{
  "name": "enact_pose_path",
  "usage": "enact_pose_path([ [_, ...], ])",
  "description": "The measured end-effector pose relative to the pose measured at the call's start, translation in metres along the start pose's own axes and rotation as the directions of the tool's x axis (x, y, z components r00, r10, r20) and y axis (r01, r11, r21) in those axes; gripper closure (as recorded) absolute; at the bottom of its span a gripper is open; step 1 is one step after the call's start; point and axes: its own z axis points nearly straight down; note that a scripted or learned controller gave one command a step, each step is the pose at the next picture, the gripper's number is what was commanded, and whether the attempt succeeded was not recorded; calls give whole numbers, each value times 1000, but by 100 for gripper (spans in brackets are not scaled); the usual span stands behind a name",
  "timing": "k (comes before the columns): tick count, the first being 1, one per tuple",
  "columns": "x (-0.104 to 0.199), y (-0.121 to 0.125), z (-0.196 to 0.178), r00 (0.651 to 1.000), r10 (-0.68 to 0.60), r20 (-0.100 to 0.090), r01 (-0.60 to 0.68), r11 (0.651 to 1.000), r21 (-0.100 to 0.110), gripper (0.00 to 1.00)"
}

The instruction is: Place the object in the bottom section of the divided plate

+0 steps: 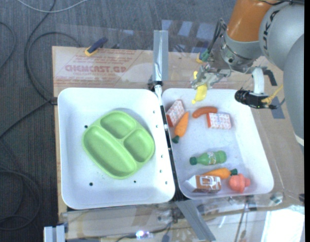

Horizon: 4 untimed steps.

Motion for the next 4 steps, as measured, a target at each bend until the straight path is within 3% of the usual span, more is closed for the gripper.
enact_pose_path([
  [1,85,-22,49,999,-33,-7,33,999,1,100],
  [3,216,-97,80,975,-223,-6,223,975,0,100],
  [4,216,-97,80,975,-222,-6,222,975,-1,0],
])
